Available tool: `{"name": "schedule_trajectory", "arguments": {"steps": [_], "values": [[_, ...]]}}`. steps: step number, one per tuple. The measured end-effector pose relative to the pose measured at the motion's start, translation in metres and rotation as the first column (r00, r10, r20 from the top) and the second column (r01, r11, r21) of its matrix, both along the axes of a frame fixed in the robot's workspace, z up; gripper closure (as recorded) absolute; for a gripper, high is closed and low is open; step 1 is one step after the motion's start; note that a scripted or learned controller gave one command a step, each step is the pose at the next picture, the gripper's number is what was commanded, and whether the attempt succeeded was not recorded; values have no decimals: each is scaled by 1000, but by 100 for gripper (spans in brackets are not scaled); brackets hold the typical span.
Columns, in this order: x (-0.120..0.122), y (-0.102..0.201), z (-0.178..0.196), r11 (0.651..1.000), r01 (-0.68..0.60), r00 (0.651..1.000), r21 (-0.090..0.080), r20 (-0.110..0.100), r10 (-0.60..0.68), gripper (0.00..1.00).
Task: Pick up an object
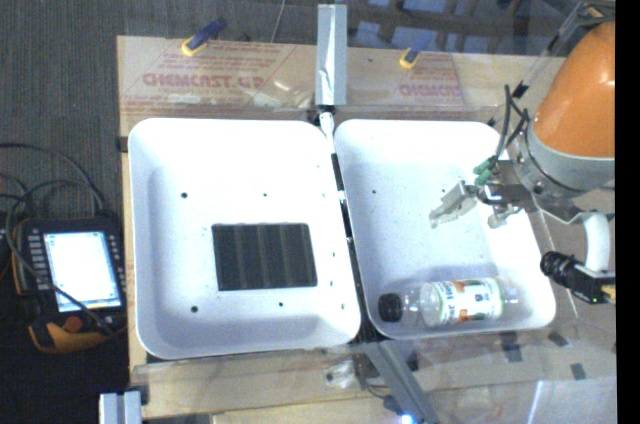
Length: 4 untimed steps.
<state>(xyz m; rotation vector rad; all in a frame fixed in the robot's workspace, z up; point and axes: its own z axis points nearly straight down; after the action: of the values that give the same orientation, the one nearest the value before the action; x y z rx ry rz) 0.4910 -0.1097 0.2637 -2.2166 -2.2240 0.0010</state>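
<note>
A clear plastic bottle (452,301) with a black cap and a white and orange label lies on its side along the near wall of the right shallow white bin (400,152). The two-finger gripper (450,205) hangs above this bin, its fingers spread and holding nothing, well apart from the bottle.

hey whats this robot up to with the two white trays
A grey arm with an orange band reaches in from the right, and its gripper hangs over the right bin. Nothing is between its fingers. A clear plastic bottle with a dark cap lies on its side along the near edge of that bin, apart from the gripper. The left bin holds a dark ribbed rectangular pad lying flat. So nothing has been picked up at this point.
</note>
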Motion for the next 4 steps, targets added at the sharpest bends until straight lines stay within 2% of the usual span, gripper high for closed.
{"name": "schedule_trajectory", "arguments": {"steps": [1, 2, 3, 4], "values": [[-7, -52, -25, 992, -128, 992, 0, 1, 128, 0], [-4, -84, -170, 957, -291, 957, -6, 11, 291, 0], [-6, -80, -57, 949, -316, 949, -1, 4, 316, 0], [13, -70, -142, 931, -365, 931, 0, 3, 365, 0]]}}
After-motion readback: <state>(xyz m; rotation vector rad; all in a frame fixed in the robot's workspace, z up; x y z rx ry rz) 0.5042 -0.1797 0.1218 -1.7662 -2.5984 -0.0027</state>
